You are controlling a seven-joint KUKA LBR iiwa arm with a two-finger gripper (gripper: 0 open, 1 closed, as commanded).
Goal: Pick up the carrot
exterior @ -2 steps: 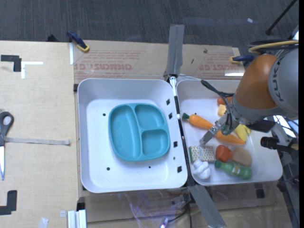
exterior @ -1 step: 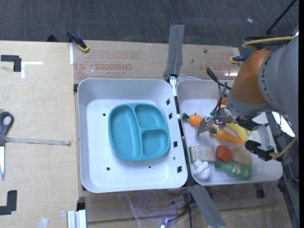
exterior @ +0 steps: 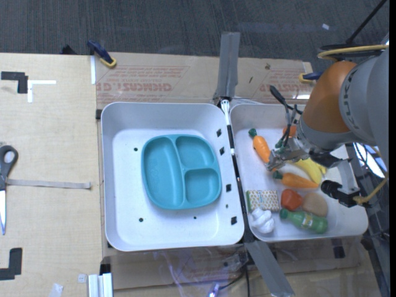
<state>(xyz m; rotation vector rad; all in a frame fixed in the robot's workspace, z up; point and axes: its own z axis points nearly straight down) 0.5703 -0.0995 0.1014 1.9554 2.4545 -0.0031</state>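
An orange carrot (exterior: 261, 147) with a green top lies in the right bin (exterior: 242, 119), near its left wall and pointing up-left. A second orange carrot-like piece (exterior: 297, 180) lies flat a little lower, in the middle of that bin. My gripper (exterior: 278, 160) hangs low between the two, just right of the first carrot's lower end and just above the second piece. The grey arm with its orange band (exterior: 328, 101) reaches in from the right and hides part of the bin behind it.
The right bin also holds a yellow banana (exterior: 312, 169), a red fruit (exterior: 291, 198), a brown lump (exterior: 316, 205), a green bottle (exterior: 304, 221), a white garlic-like piece (exterior: 262, 220) and a small patterned box (exterior: 263, 198). A blue divided plate (exterior: 182, 171) lies in the left bin (exterior: 117, 184).
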